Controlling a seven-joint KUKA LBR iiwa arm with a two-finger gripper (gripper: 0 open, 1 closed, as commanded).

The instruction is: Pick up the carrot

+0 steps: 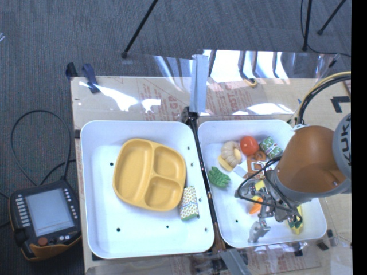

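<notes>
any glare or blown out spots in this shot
Camera view: strong glare on the clear panel behind the bins, with bright streaks on the bench; the right bin's rear wall is nearly washed out; the yellow plate and left bin are evenly lit and sharp.

A robotics lab: two shallow white plastic bins (92,153) sit on a cardboard-covered bench (137,99), black tripod legs (143,22) stand on grey carpet (57,27), and a grey handheld control pendant with screen (45,216) lies cabled nearby.

arm (312,165) over right bin (229,234); hand (265,206) beside carrot (255,208) | yellow plate (150,174) in left bin (97,234)
</notes>
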